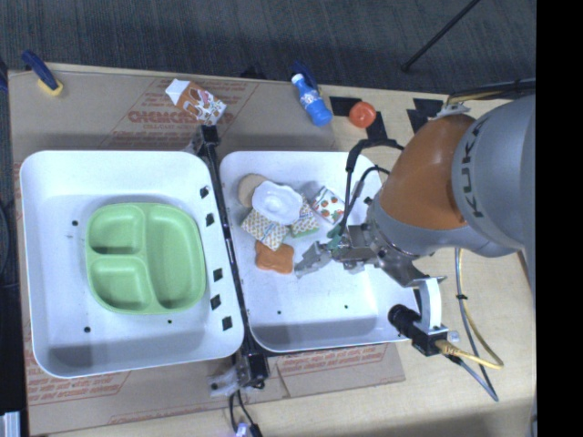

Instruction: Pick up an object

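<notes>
In the right bin [301, 330] lies a small pile: a crumpled white piece [278, 200], a tan round item [250, 189], a checkered packet [270, 230], an orange chunk [274, 259] and a patterned wrapper [328, 205]. My gripper [314, 254] hangs low inside this bin, just right of the orange chunk and below the wrapper. Its metal fingers point left toward the pile. I see nothing between them.
The left bin [46, 244] holds a green divided plate [146, 258]. Behind the bins on the cardboard lie a blue bottle [312, 100], an orange cap [363, 114], a small carton [195, 101] and a blue-yellow clip [42, 73]. The arm's bulk covers the right bin's right side.
</notes>
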Controlling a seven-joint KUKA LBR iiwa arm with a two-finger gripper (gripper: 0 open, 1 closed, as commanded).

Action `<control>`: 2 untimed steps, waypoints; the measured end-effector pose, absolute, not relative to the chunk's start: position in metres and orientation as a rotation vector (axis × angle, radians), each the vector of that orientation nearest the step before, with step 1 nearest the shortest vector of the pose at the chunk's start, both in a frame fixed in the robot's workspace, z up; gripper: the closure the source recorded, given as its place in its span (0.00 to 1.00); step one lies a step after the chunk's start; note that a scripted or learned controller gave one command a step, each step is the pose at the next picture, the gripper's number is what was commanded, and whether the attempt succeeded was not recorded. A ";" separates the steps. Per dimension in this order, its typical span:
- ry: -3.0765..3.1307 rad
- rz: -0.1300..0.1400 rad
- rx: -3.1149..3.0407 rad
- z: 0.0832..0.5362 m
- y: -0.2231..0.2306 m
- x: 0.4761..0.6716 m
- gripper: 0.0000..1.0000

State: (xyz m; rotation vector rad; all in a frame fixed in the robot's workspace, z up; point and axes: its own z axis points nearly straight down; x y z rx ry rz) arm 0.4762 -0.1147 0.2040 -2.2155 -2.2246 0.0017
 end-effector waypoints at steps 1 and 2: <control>-2.226 0.004 -2.209 0.091 -0.092 0.475 0.00; -2.232 0.006 -2.202 0.101 -0.092 0.476 1.00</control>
